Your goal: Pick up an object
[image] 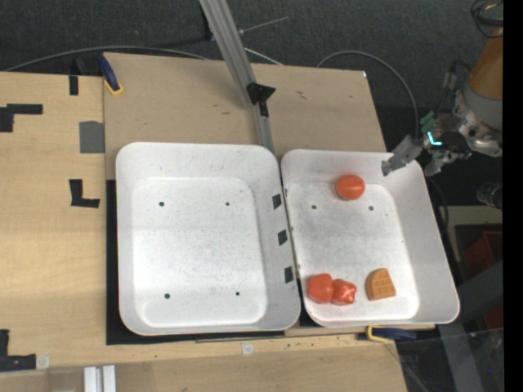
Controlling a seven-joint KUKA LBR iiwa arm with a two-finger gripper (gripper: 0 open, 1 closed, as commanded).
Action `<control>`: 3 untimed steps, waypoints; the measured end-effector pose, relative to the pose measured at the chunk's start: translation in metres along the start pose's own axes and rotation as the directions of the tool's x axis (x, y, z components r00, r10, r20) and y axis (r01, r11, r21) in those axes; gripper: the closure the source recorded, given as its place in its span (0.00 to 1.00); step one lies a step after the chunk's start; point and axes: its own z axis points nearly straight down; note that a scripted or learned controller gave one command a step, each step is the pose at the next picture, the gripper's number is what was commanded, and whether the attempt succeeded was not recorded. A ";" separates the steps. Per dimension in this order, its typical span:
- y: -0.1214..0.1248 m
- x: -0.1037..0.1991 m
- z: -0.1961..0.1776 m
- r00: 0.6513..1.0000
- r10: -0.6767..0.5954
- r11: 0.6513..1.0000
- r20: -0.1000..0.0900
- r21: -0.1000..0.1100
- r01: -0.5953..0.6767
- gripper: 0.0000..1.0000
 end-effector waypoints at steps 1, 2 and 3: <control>0.001 0.000 -0.003 1.000 -0.001 1.000 0.001 -0.004 0.001 0.00; 0.001 0.007 0.043 1.000 -0.001 1.000 0.001 0.000 0.001 0.00; 0.000 -0.003 0.099 1.000 0.001 1.000 0.001 0.002 -0.001 0.00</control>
